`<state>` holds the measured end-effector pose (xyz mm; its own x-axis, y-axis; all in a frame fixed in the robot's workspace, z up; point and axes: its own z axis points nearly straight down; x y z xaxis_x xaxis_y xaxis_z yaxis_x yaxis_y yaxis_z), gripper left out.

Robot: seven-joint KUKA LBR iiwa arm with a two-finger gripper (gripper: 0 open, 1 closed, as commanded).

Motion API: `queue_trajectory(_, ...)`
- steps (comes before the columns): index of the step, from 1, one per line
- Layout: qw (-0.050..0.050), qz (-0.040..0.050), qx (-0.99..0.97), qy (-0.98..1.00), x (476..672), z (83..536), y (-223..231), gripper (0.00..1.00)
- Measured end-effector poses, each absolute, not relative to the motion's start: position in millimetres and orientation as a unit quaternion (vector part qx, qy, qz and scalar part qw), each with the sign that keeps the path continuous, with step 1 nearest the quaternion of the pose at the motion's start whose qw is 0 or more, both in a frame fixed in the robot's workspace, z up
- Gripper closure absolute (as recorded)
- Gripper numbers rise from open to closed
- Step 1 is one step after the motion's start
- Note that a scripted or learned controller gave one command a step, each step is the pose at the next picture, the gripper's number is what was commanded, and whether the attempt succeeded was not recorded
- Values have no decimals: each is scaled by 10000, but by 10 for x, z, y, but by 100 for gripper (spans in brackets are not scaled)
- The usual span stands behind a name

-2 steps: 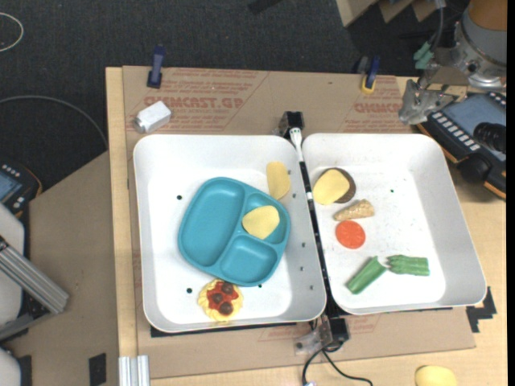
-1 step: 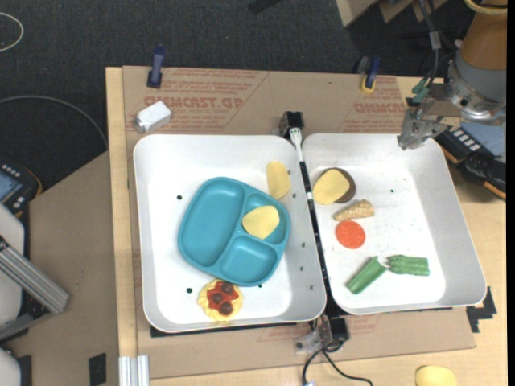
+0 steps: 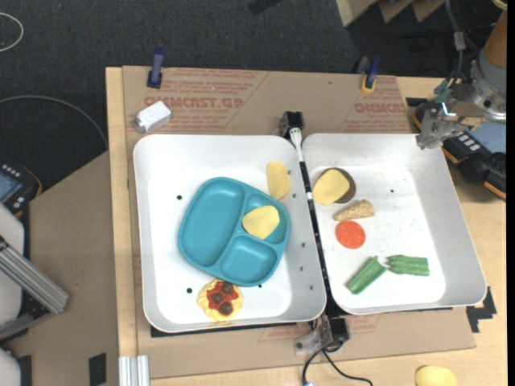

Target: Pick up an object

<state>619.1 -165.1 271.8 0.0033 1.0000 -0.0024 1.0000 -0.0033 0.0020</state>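
My gripper (image 3: 432,129) hangs over the far right corner of the right bin (image 3: 451,215), apart from every object. In that bin lie a yellow and brown round piece (image 3: 332,186), a tan bread-like piece (image 3: 354,211), a red disc (image 3: 350,235), a green cucumber piece (image 3: 366,276) and a darker green bunch (image 3: 409,265). The left bin (image 3: 157,215) holds a blue divided plate (image 3: 217,232) with a yellow piece (image 3: 260,221) on it. Another yellow piece (image 3: 278,180) lies by the plate's far edge, and a small pizza toy (image 3: 220,298) lies near its front.
A white block (image 3: 153,117) rests on the cardboard behind the left bin. Two blue clamps (image 3: 155,67) (image 3: 369,74) hold the board's back edge. A yellow object (image 3: 434,376) sits off the bins at the front right.
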Motion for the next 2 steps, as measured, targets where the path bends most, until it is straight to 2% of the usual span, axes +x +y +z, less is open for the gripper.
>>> queue_trajectory(1,4,-13,7091,7051,5961,2687,-2250,100)
queue_trajectory(2,-11,5,7057,7085,5766,2784,-1783,100)
